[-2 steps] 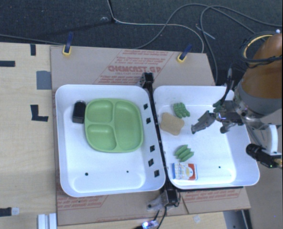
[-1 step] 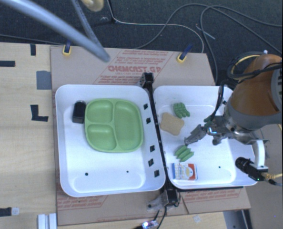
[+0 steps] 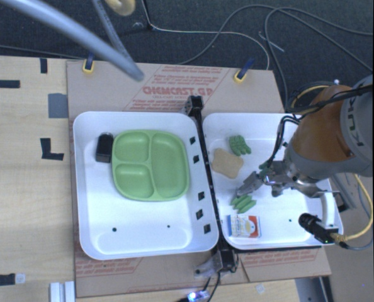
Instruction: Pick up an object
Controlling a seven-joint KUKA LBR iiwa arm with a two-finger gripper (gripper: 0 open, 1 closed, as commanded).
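The one camera looks down at a slant on a table (image 3: 23,187) carrying two white bins. The left bin (image 3: 92,225) holds a green divided plate (image 3: 151,165) and, touching its left rim, a small black block (image 3: 104,148). The right bin (image 3: 281,231) holds four loose things: a green ridged toy (image 3: 240,145) near the top, a tan block (image 3: 227,163) just below it, a green pod (image 3: 243,202) lower down, and a small printed packet (image 3: 244,226) near the front wall.

The arm (image 3: 325,137) reaches in from the right, its orange band over the right bin. The claw (image 3: 251,185) is low inside that bin, its tip lying between the tan block and the green pod, just above the pod. Whether it is open or closed I cannot tell; the dark tip blurs into one shape, and nothing is visibly caught in it.

As I judge it, this is the approach stage: the claw is down among the objects but no grasp is made. The nearest candidate is the green pod, just beside the tip. The next move calls for centring over the pod, settling to the bin floor with the pod between the jaws, then closing and lifting straight up. The tan block sits near enough to be nudged, and the pod is small and may slip out.
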